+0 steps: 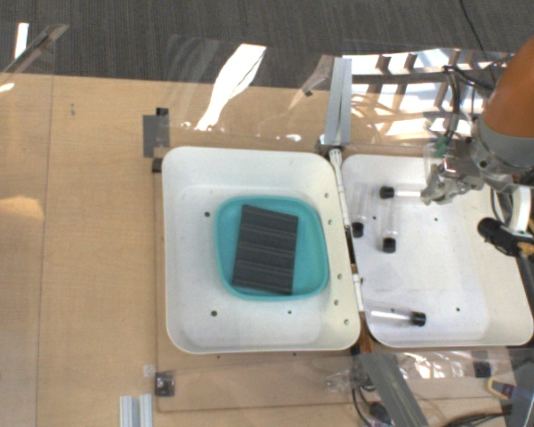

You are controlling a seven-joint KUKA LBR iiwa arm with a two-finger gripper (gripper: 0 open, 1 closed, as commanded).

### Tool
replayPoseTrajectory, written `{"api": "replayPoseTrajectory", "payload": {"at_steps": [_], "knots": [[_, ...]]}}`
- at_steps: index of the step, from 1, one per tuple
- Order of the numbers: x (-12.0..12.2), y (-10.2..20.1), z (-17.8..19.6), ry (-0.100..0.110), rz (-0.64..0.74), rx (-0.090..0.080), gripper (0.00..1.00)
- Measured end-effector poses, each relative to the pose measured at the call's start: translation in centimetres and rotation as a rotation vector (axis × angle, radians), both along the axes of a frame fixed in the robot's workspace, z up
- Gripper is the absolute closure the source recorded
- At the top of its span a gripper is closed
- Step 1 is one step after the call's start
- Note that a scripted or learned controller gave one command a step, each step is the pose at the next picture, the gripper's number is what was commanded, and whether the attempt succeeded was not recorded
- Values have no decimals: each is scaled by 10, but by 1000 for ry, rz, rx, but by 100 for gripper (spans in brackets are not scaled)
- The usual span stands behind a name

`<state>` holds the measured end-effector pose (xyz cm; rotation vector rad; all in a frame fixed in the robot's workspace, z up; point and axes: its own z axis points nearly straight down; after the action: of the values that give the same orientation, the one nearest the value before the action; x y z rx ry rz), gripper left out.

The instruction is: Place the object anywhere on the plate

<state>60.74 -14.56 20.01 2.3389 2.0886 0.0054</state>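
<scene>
- Pale wooden counter (71, 238), carrying two shallow white bins side by side, touching along a central divider.
- Left bin (189, 310), holding a teal plate; right bin (463, 283), holding small loose pieces.
- Grey arm (516, 96) with orange band, reaching in from the right over the far corner of the right bin.
- Teal plate (313, 269), roughly centred in the left bin, flat on its floor.
- Dark ribbed block (265, 250), the task's thing by the look of it: lying flat on the plate, inside its rim, slightly turned, well apart from the arm.
- Gripper (438, 189), low over the far part of the right bin, near a black-capped piece; jaws too blurred and small to tell whether spread or pressed together; nothing visibly between them.
- Clear tube (393, 314) with a black cap, lying near the front edge of the right bin.
- Small black-capped pieces (387, 244), scattered in the left half of the right bin.
- Risk, as a judgement: with the block seemingly placed, a further grasp in the right bin could pinch or knock a capped piece and carry it across, crowding or nudging the block.
- Also possible: a low sweep back over the divider catching the plate rim and sliding the block toward the edge.
</scene>
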Motion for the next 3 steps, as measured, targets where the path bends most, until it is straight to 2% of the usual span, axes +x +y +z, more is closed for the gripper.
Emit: {"api": "replayPoseTrajectory", "payload": {"at_steps": [1, 2, 3], "knots": [[-20, 78, -16, 4, 74, 2, 100], [-39, 149, -15, 3, 69, 2, 100], [-26, 208, -15, 1, 121, 3, 100]]}}
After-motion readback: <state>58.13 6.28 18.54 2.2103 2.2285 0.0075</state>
